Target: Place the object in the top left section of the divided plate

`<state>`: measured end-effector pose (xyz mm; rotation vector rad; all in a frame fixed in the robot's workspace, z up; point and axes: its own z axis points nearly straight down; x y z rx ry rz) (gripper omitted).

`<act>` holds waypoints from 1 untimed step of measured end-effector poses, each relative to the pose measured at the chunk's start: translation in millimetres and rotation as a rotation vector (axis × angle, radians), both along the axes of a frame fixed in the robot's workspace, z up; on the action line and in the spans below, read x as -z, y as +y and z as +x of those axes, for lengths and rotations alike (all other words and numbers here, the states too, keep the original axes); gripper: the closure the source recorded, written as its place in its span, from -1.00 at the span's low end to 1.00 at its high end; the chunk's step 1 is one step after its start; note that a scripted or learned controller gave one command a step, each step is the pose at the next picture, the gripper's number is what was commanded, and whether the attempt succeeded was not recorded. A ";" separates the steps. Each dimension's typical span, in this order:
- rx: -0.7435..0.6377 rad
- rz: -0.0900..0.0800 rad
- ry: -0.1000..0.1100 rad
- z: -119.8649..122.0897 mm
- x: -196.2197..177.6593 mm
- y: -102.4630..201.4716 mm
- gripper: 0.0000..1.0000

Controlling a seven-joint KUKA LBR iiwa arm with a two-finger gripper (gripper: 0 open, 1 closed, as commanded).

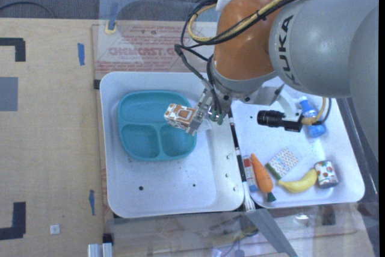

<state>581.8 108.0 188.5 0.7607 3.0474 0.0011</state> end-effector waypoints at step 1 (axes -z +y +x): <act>-0.093 0.000 -0.006 69.3 -41.8 28.3 1.00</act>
